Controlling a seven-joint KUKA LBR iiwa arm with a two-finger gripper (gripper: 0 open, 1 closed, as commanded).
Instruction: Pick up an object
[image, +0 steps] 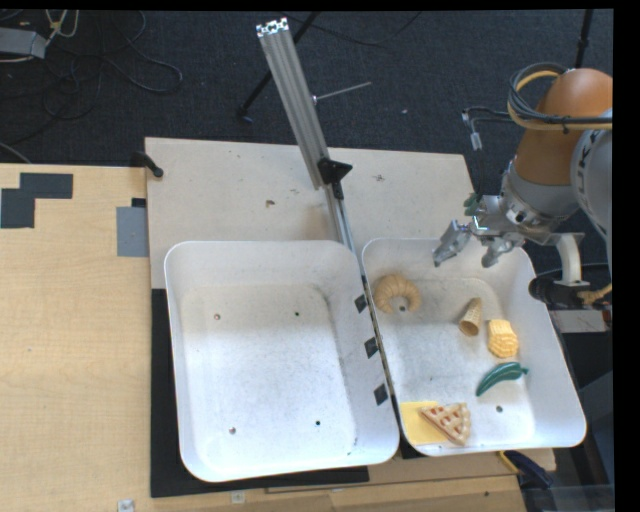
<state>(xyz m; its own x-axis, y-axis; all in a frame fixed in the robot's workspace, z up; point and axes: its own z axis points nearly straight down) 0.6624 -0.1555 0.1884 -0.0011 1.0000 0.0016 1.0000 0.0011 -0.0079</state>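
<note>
Camera view showed the gripper (468, 249) at the right bin's (560, 395) twelve-o'clock rim, jaws spread wide, holding nothing; croissant (396, 294) at nine.

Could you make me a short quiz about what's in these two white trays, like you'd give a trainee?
1. True or false: the croissant lies in the right bin.
2. Which item lies nearest the front edge of that bin? A) corn cob B) waffle wedge C) ice cream cone
3. Fill in: the tool hangs over the bin's ____ rim.

Key
1. True. It sits near the divider, at the bin's left side.
2. B. The waffle wedge lies in the front left corner; the green pepper lies just behind it to the right.
3. Far (back). Its fingers are spread with nothing between them.
</note>
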